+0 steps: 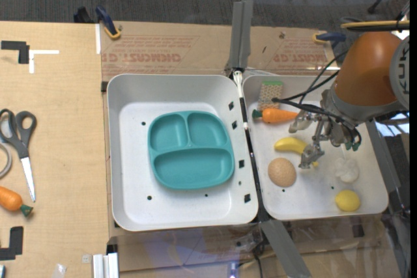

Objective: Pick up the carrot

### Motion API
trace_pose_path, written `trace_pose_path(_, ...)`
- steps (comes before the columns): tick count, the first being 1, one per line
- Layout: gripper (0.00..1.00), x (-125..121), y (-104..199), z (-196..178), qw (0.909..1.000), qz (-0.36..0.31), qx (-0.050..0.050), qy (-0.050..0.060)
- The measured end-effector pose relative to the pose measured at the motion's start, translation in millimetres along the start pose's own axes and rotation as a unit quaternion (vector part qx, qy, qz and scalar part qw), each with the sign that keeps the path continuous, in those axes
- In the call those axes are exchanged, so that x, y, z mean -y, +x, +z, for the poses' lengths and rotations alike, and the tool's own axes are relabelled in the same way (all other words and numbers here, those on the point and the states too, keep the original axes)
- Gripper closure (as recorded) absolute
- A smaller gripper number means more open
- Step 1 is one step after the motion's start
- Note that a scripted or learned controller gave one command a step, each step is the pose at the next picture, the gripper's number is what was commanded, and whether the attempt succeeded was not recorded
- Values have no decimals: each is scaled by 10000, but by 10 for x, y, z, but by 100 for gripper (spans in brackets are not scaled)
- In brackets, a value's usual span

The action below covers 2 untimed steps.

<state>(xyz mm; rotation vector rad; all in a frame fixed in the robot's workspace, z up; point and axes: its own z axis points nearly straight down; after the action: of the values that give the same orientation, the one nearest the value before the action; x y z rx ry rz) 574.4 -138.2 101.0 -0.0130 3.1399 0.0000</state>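
While tool (311, 140) hovers, carrot (279, 116) beside it

Two white bins (124, 205) side by side, one teal tray (191, 150) with three compartments, two carrots (277, 116), one banana (291, 145), one egg (282, 172), one lemon (348, 200), one sponge (270, 94), one pair of scissors (21, 140), one gripper (311, 158)

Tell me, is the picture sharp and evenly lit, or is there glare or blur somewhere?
Camera view: mostly sharp, with soft, even light and faint shadows; the teal plate and carrot read clearly. A pale sheen lies on the right bin floor near a clear object. The gripper is slightly soft, its fine parts hard to separate.
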Motion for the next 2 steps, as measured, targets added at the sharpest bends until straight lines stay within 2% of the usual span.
trace_pose_path(1, 0, -218, -623, 100, 9986, -511, -100, 18)
trace_pose_path(2, 0, -333, -608, 115, 9985, 528, -145, 58)
